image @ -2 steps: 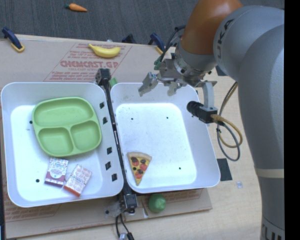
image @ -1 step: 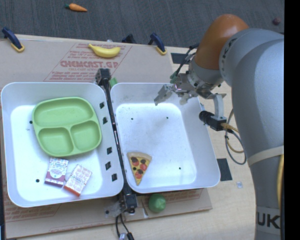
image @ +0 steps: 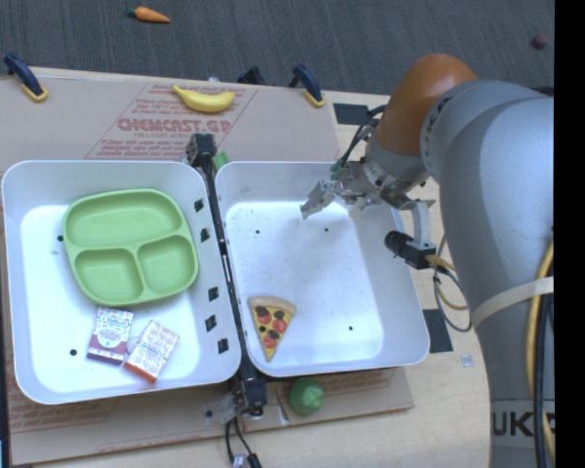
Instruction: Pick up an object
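the grey arm (image: 487,193) reaches in from the right, its orange band (image: 419,100) above the wrist, and the gripper (image: 320,201) hangs over the upper edge of the right bin (image: 370,349), near that bin's far wall. nothing shows between its tips, but whether they are apart or together cannot be told from this angle.

in the right bin a toy pizza slice (image: 270,323) lies flat near the front left corner, close to the divider between the bins and well apart from the gripper.

the left bin (image: 29,261) holds a green divided plate (image: 130,244) with three compartments, lying in the bin's upper half. below the plate, toward the front, two small packets (image: 134,344) lie side by side and touching, the left one darker and the right one paler with red print.

both bins rest on a sheet of cardboard (image: 117,105) with red lettering, laid on the table (image: 448,408). a toy banana (image: 205,97) lies on the cardboard behind the bins. a green ball (image: 307,395) sits just outside the front edge of the right bin. blue clamps (image: 25,76) grip the far edge of the cardboard. beyond it, on the dark carpet, lies a toy carrot (image: 149,14).
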Motion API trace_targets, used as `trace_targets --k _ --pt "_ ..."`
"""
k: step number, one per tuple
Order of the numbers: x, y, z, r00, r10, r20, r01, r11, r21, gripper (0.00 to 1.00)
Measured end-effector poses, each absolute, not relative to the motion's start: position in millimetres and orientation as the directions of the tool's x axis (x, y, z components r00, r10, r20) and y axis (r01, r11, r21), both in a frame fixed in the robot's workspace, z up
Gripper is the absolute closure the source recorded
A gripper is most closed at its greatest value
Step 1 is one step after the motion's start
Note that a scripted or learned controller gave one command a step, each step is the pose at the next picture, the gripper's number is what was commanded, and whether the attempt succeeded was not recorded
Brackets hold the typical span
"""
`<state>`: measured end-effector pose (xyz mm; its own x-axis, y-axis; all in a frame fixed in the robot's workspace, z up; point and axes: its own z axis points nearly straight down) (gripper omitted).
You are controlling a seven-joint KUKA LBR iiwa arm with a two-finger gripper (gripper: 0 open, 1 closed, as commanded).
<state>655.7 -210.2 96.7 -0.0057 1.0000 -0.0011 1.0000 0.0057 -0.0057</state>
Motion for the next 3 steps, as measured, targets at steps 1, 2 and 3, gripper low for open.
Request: trace_targets --k 1,2,3 --pt "656.9 -211 108 -0.004 1.000 -0.001 1.000 0.004 -0.001 0.00" --pt "656.5 -175 92 -0.007 1.000 0.000 1.000 0.007 -0.004 0.00" --pt "656.8 -175 102 -0.010 1.000 -0.001 1.000 0.010 -0.005 1.00"
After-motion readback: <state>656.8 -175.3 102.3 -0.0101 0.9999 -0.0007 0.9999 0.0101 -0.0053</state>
